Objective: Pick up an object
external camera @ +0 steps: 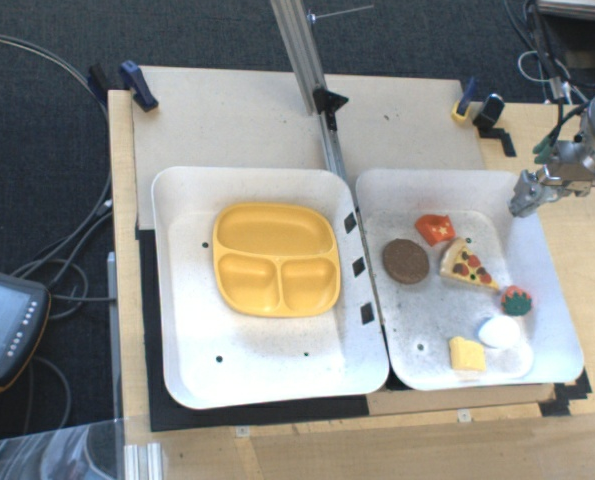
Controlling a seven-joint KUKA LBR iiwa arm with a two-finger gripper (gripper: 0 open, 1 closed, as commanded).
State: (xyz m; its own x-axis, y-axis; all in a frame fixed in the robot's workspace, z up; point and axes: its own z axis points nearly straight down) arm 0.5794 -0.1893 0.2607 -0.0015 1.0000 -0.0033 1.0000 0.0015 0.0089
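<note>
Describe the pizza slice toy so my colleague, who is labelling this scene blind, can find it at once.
Look in the right-hand shallow white bin, among the small toy foods. The triangular pizza slice toy lies near the middle, between the round brown disc and the small strawberry-like toy. It alone is wedge-shaped, pale yellow with red and dark spots.

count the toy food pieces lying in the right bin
6. Red chunk at top, round brown patty left, pizza slice centre, strawberry right, white egg-like piece and yellow cheese block at bottom. None looks hidden.
</note>
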